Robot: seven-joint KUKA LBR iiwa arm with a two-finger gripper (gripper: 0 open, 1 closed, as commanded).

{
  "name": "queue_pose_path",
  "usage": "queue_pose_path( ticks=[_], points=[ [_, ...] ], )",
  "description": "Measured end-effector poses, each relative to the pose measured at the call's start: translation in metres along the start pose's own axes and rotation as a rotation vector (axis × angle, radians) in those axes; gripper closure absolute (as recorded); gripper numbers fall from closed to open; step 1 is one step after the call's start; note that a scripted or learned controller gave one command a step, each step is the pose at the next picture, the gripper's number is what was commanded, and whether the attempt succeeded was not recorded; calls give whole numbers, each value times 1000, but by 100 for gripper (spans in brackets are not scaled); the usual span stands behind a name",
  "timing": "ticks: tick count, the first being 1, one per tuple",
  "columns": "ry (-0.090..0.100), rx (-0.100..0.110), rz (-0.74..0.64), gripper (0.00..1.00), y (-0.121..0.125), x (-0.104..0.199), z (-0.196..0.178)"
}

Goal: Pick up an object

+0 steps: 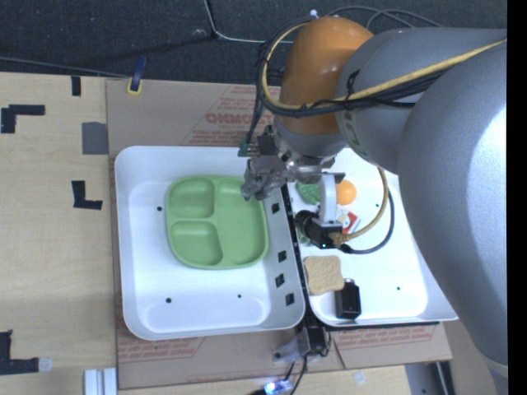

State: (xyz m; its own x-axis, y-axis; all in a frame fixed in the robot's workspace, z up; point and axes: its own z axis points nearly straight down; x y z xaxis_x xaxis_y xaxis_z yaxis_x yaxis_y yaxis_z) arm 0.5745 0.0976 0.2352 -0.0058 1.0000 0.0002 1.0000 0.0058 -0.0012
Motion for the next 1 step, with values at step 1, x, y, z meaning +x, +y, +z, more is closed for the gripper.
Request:
queue_pose_path(
  ticks=[1],
  points=[
    [-1,1,3,0,-1,-3,-1]
  ],
)
